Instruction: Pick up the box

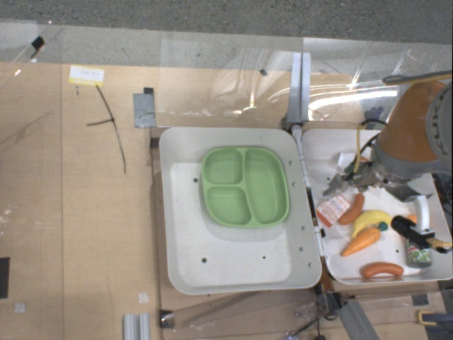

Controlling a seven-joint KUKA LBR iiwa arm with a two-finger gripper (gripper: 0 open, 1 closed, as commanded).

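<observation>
The bulky robot arm has a broad orange band wrapped round a rounded, barrel-shaped segment, with smooth light grey casing at its right side and a darker grey collar beneath the band. A thin dark cable loops along the left flank of the orange part, near a small yellowish fitting. Below the collar sits the dark grey metal two-finger gripper, slim and angular, with pale glints on its edges; finer details are too small to make out
</observation>
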